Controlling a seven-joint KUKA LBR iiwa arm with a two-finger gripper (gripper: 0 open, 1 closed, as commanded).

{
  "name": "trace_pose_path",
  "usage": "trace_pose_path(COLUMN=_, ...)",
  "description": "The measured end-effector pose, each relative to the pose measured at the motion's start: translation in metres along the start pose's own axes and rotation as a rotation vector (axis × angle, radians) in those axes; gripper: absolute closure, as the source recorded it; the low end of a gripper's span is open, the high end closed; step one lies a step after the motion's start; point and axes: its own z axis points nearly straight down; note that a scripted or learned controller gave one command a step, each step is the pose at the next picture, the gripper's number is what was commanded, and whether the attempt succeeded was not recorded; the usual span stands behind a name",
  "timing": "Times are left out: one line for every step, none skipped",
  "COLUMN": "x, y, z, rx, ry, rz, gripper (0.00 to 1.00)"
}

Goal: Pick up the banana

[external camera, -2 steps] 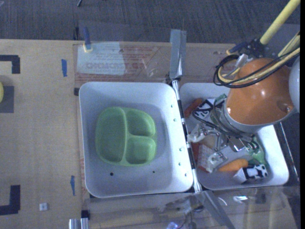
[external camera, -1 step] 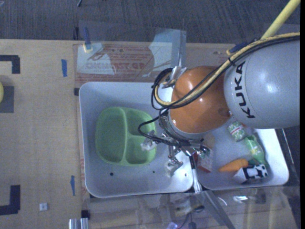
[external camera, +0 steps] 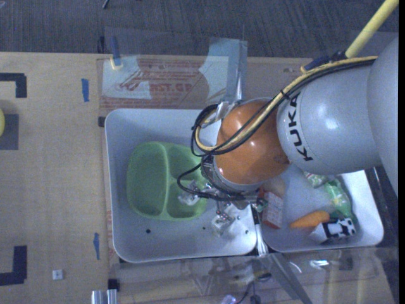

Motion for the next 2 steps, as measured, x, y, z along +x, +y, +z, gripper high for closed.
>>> trace_pose_path(x=-0.004, y=0.000, z=-0.012, rx=0.002, ry=-0.012, rz=0.003, gripper=1.00)
trace_pose_path(x=-0.071, y=0.012, z=-0.113, rx=-0.001, ry=0.004, rz=0.245, gripper=1.00)
